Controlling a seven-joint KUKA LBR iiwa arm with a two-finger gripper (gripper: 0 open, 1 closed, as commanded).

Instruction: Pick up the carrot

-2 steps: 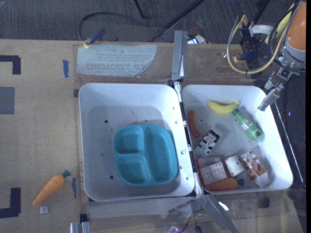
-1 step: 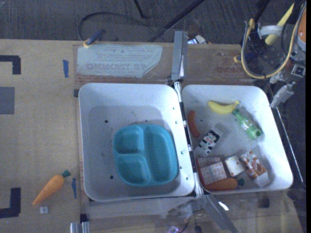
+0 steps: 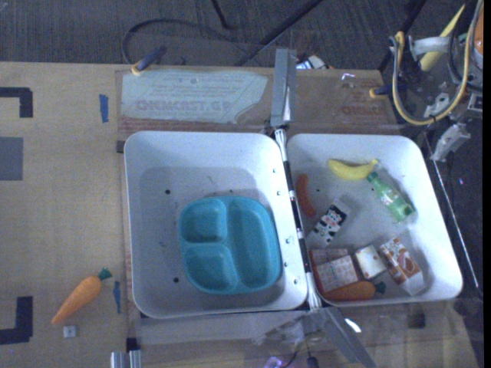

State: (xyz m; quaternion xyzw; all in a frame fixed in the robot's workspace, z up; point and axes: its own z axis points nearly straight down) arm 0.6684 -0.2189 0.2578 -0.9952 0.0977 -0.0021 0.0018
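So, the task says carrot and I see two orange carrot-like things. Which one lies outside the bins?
The carrot on the bare bench, left of the left bin, green top up-right. The other orange one lies inside the right bin's near edge.

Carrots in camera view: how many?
2. One carrot lies on the bench left of the left bin. A second carrot lies along the right bin's near edge, partly behind the cartons. More could be hidden.

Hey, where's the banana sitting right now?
In the camera view, the banana lies near the far edge of the right bin, beside the green bottle.
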